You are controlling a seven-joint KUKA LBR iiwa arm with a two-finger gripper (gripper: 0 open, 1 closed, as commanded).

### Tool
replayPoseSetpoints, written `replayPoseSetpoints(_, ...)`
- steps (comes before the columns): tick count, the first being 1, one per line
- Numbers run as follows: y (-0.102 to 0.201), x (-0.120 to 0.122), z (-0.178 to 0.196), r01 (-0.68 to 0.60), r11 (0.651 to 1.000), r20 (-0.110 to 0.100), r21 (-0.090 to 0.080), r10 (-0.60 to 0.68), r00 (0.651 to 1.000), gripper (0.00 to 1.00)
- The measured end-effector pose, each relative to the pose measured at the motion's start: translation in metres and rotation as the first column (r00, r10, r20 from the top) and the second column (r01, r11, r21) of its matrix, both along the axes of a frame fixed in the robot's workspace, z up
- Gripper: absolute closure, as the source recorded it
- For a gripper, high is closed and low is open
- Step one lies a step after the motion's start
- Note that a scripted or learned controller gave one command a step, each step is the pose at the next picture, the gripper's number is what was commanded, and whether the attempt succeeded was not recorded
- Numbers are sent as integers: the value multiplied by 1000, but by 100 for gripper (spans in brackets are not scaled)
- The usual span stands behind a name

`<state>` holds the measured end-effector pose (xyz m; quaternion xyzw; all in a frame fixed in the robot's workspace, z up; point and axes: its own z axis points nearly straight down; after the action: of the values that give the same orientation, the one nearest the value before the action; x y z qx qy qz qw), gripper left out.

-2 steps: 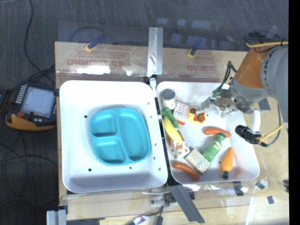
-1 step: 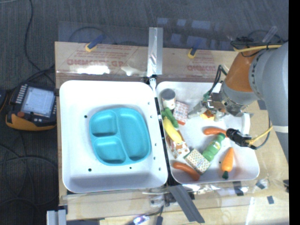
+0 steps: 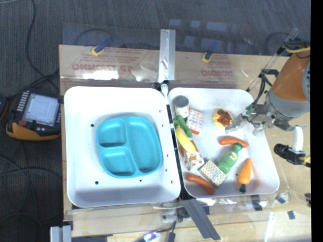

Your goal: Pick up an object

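We see the gripper (image 3: 237, 125) over the right bin (image 3: 262, 155), near its far right side, though we cannot tell its state, with a red sausage (image 3: 233, 141) lying just near of it and a green bottle (image 3: 229, 159) beyond that.

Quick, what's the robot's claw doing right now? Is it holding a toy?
Gripper: over the right bin, near the pizza toy; nothing seen held; open or closed cannot be told.
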<state>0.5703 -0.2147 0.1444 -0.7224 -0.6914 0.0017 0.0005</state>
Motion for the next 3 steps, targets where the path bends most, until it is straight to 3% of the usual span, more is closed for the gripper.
replayPoseSetpoints(1,16,20,-55,-177,984,8,-3,177,984,0)
replayPoseSetpoints(2,13,-64,-53,-40,999,17,3,40,999,0)
replayPoseSetpoints(3,13,-63,-46,-41,999,17,2,41,999,100)
